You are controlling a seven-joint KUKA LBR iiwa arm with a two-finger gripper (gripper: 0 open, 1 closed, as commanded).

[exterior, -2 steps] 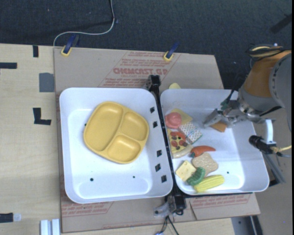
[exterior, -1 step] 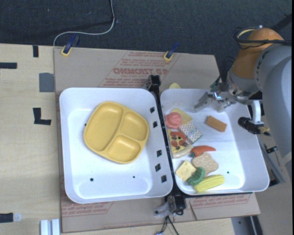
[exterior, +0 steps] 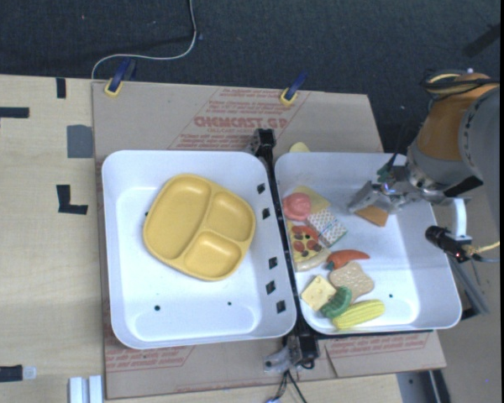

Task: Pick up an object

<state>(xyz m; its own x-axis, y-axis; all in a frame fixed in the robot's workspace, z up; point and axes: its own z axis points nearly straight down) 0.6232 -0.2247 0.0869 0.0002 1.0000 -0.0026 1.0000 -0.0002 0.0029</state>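
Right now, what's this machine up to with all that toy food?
A grey and orange robot arm reaches in over the right white bin, trying to pick something up. Its hand sits low beside an orange-brown toy piece; whether it grips that piece is unclear. The other toy food, including a pizza slice, a carrot and a corn cob, lies along the bin's left side. The left bin holds a yellow divided plate.
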